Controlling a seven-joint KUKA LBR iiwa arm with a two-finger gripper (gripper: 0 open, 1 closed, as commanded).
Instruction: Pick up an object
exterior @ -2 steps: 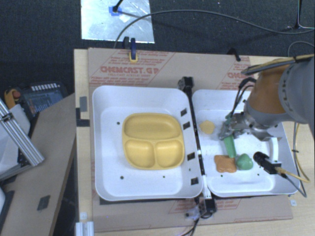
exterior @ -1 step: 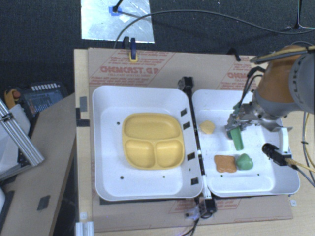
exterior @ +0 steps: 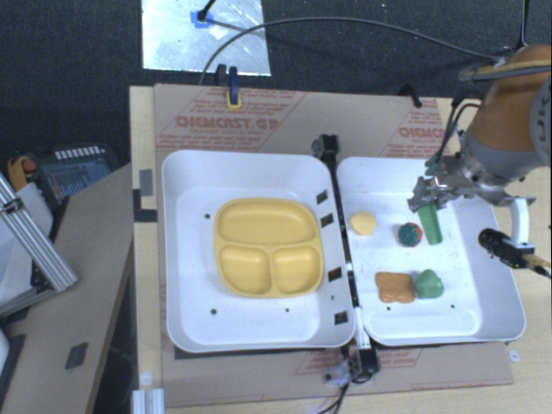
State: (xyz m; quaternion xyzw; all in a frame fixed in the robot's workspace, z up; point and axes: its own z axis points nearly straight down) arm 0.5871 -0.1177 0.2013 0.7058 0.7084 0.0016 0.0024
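Observation:
My gripper (exterior: pixel 429 207) is over the right bin (exterior: pixel 492 317), near its upper middle, shut on the top end of a green cylinder (exterior: pixel 430 228) that hangs down from between the fingers. Just left of the cylinder lies a small teal and red ball (exterior: pixel 408 234). A pale yellow round piece (exterior: pixel 363 223) lies farther left, near the divider. Toward the bin's front, an orange piece (exterior: pixel 394 287) and a green lumpy piece (exterior: pixel 429 284) lie touching each other.
The left bin (exterior: pixel 185 231) holds a yellow three-compartment tray (exterior: pixel 267 247). A black clamp bar (exterior: pixel 338 231) runs along the seam between the bins. The arm's black side fitting (exterior: pixel 504 247) juts over the right bin's right side.

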